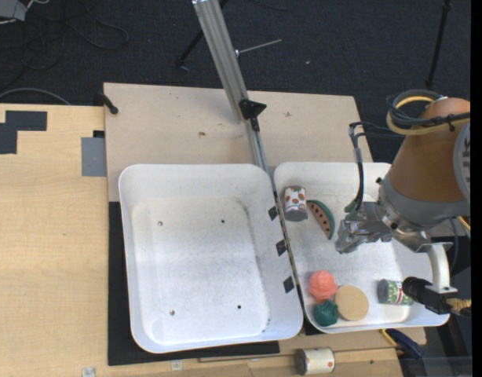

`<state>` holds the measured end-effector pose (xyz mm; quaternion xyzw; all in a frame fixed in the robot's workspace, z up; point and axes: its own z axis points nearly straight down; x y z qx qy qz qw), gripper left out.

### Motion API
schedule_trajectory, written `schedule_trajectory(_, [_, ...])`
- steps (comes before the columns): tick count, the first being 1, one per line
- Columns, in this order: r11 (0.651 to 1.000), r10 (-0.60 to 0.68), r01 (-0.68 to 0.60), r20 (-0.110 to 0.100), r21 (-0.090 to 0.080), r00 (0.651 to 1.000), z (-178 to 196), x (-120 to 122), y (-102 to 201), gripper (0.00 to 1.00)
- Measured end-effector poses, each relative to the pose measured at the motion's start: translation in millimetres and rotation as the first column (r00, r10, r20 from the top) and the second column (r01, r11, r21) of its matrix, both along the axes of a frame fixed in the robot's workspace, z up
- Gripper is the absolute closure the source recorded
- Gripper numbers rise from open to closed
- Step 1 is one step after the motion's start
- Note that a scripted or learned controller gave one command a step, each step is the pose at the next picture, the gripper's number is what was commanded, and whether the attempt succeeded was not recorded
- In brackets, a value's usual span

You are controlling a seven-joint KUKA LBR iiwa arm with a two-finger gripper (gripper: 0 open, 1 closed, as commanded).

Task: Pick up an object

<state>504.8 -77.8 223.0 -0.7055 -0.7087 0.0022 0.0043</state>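
So the pickable stuff is all in the right bin (300,301). Up near its top-left corner there's a small printed can (294,203) lying right by the divider, and just beside it a watermelon slice (324,217), red with a green rind. Down at the near edge there's a little cluster: a pink ball (322,284), a dark green lump (326,312) touching it from below, and a tan round disc (352,302) right next to both. A bit further right along that edge sits a small green-and-white cup (391,291) on its side.

The gripper (351,236) hangs over the middle of that bin, between the watermelon slice and the bottom cluster, not touching any of them as far as I can see. Honestly can't tell how the claw is set, it's just a grey blob from this angle. Nothing is visible in it.

The left bin (147,210) is next door, on the wooden bench (178,124), and a slanted aluminium rail (225,61) runs down to the divider.
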Motion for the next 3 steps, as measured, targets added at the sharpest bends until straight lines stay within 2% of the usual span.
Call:
schedule_trajectory(2, [1.000,0.000,0.000,0.002,-0.002,1.000,-13,33,84,1.00])
schedule_trajectory(3, [1.000,0.001,-0.001,0.003,-0.002,1.000,-15,59,132,1.00])
